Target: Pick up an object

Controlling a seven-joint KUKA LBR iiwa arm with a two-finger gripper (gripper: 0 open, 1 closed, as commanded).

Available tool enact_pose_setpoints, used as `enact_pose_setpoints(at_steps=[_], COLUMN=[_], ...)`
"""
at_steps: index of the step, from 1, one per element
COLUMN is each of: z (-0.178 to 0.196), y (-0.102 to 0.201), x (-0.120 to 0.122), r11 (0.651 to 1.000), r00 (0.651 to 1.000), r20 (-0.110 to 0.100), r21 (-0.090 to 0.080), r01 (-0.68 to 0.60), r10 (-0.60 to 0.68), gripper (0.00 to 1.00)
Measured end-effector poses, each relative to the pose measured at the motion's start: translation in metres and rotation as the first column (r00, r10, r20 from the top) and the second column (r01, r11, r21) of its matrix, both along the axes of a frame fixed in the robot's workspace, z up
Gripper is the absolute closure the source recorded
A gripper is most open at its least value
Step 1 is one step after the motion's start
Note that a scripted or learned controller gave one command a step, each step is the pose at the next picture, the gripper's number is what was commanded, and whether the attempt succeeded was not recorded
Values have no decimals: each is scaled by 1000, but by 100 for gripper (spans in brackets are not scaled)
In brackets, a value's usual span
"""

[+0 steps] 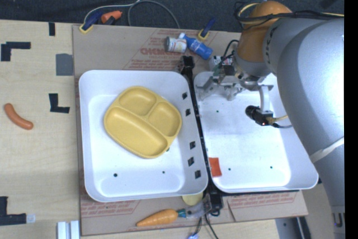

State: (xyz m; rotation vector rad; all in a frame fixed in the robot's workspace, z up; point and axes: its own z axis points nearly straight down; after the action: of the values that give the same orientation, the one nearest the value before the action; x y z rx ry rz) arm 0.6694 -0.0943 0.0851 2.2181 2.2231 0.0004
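One object of any size is seen inside the bins: a yellow divided plate, lying flat in the left bin. The gripper is held low over the far corner of the right bin, just past the wall shared by the two bins. Whether it is spread or pressed together cannot be told from this slant, and nothing is seen pinched in it.

The plate is found to the gripper's far side of that shared wall and somewhat nearer the camera, close but not touching. A small orange piece is also seen in the right bin, well toward the near edge from the gripper, against the wall; what it is cannot be made out.

For the pick to be done well, the plate is probably best taken by its raised rim or by one of its inner ridges, since its flat wells offer nothing to pinch. The shared wall has to be cleared before the descent is made. A grip taken at the rim nearest the gripper is likely to tilt the plate, so a firm, centred closure is called for.
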Motion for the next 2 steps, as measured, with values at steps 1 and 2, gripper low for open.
enact_pose_setpoints(at_steps=[1,2], z=[0,1], y=[-3,0], x=[-6,-30], r11=[1000,1000], r00=[1000,1000], r20=[1,2], r21=[-1,-2], r01=[1,2], r10=[-1,-2], gripper=[0,0])
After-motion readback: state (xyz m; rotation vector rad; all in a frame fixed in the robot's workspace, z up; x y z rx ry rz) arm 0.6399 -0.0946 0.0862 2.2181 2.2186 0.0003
